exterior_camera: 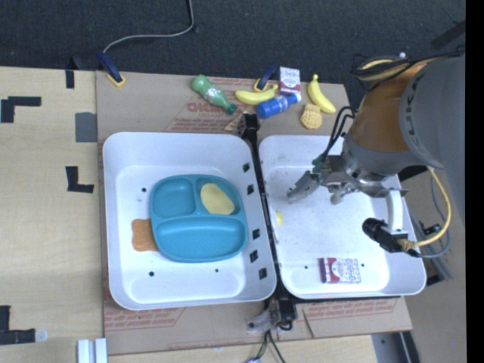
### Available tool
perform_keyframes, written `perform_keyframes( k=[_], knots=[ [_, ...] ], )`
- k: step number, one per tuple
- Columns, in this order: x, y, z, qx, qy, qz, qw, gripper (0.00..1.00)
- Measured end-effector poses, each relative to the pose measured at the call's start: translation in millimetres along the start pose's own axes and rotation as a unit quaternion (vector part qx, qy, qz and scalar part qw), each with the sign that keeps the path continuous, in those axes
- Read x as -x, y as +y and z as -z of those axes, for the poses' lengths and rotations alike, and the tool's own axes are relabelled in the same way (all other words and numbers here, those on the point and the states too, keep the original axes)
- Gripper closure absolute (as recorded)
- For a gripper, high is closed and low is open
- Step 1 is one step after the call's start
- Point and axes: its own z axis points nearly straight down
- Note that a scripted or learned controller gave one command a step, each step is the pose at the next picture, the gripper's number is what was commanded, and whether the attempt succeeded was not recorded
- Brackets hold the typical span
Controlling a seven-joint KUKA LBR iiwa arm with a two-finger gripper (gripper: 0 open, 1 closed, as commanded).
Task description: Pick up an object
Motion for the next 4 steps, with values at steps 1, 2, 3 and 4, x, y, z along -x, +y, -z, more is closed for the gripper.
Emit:
perform_keyframes(
  k=[1,2,3,4],
  knots=[
    [0.7,-1.0,-0.9,-0.002,0.0,0.0,1.0,0.0],
    [0.7,-1.0,-0.9,-0.002,0.0,0.0,1.0,0.0],
    [-30.8,48.9,-1.2,-0.002,0.0,0.0,1.0,0.0],
    [-58.5,50.9,-1.2,-0.002,-0.001,0.0,1.0,0.0]
  ],
)
